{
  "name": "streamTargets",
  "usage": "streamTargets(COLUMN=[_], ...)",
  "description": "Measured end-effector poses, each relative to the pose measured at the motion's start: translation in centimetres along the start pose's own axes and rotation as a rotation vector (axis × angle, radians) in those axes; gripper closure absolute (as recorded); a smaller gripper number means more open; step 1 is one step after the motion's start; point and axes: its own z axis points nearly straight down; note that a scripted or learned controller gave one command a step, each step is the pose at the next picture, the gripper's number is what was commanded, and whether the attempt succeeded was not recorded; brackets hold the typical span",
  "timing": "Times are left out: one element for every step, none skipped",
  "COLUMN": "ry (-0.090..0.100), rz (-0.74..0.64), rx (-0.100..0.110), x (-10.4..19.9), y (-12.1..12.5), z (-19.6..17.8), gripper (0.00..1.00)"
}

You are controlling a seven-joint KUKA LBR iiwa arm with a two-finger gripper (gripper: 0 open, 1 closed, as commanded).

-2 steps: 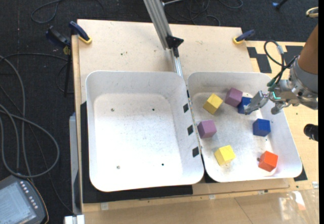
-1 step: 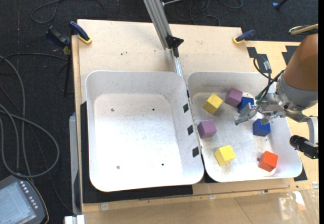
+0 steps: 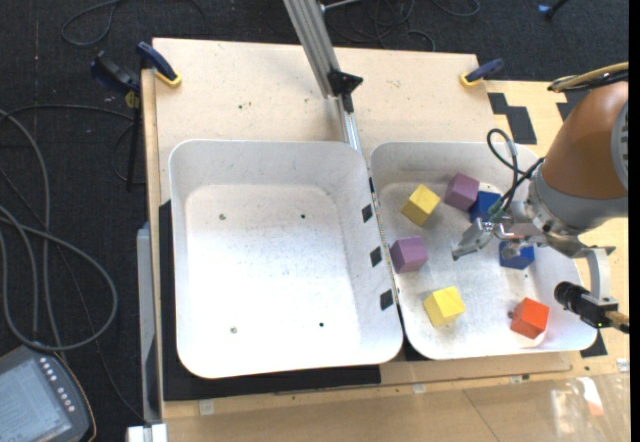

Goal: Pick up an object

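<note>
The right bin (image 3: 400,162) holds several cubes: a yellow one (image 3: 421,203), a purple one (image 3: 461,192) and a blue one (image 3: 487,204) near the back, a second purple one (image 3: 408,253) by the left wall, a second yellow one (image 3: 443,305) and an orange one (image 3: 530,318) towards the front. My gripper (image 3: 480,238) hangs low over the middle of this bin, between the blue cube and the front yellow cube. A small blue piece (image 3: 516,254) shows just under the wrist, partly hidden by it.
The left bin (image 3: 190,230) stands beside the right one, sharing the middle wall. A slanted metal pole (image 3: 305,15) rises from the back of the bench. Clamps (image 3: 158,65) (image 3: 482,72) sit at the back corners. The arm's orange band (image 3: 590,145) overhangs the bin's right side.
</note>
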Motion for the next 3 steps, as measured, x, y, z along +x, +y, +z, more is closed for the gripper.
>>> streamTargets(ry=[-0.001,-0.002,-0.003], rz=[0.000,0.000,-0.003], rx=[-0.003,-0.007,-0.011], x=[0.0,0.0,0.1], y=[0.0,0.1,0.7], z=[4.9,3.6,-0.7], gripper=[0.00,1.00,1.00])
